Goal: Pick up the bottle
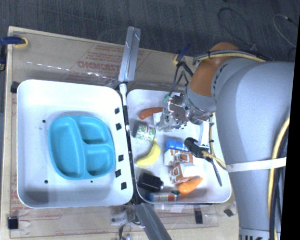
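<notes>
A small bottle [145,132] with a green and white label lies on its side at the left edge of the right bin [222,193], close to the divider. My gripper [170,119] hangs low over the upper part of that bin, just right of and slightly above the bottle. It is next to a reddish sausage [150,112]. I see nothing held in the gripper.
Below the bottle lie a banana [149,154], a blue box [175,144], a brown and white carton [181,165], a carrot [190,184], a black block [150,181] and a marker [164,197]. The left bin [30,111] holds a blue divided tray [81,146].
</notes>
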`<move>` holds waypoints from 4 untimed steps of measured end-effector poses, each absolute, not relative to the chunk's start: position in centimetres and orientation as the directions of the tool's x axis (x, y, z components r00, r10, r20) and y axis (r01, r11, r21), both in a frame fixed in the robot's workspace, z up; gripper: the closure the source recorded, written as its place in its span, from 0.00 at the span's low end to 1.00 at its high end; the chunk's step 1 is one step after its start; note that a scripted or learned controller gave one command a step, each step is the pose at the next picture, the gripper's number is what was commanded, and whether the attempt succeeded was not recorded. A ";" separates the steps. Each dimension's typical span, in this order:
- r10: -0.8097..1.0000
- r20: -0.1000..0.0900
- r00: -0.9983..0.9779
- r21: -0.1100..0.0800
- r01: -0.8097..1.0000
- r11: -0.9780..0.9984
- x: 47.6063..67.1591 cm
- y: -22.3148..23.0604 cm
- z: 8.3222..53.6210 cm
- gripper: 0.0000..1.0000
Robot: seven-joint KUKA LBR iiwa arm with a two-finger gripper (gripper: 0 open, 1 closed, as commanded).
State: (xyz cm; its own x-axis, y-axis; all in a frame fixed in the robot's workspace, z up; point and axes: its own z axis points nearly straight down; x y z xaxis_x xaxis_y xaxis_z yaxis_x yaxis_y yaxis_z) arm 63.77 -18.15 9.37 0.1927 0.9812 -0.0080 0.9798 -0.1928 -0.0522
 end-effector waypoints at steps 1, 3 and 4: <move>0.982 -0.007 0.191 -0.053 0.980 -0.191 63.8 -18.0 9.1 0.00; 0.945 -0.001 0.328 -0.003 0.945 -0.328 52.8 -19.9 9.1 0.00; 0.946 -0.003 0.325 -0.002 0.946 -0.325 52.9 -20.0 10.1 1.00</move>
State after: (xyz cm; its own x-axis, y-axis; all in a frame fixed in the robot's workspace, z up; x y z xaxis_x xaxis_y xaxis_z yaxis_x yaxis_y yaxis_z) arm 52.90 -20.05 10.10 0.3246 0.9458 -0.0029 0.9458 -0.3246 -0.0018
